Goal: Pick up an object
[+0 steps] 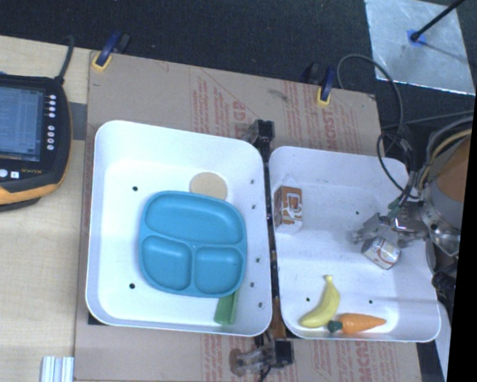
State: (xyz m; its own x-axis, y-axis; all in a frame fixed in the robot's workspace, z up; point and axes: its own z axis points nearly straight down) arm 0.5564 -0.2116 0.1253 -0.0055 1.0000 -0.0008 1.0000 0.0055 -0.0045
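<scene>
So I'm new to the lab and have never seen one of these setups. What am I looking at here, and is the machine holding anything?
One camera looks down at a slant on a bench with two shallow white bins. The robot arm reaches in from the right; its gripper sits low in the right bin, whether gripping anything I cannot tell. That bin also holds a brown packet, a banana and a carrot. The left bin holds a blue divided tray, a tan disc and a green piece. A handheld control screen lies on the left.

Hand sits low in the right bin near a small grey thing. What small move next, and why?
Probably a short descent onto the grey object. The hand is already right over it near the right bin's far side, while the banana and carrot lie nearer the front edge. Whether it already grips anything is unclear.
</scene>
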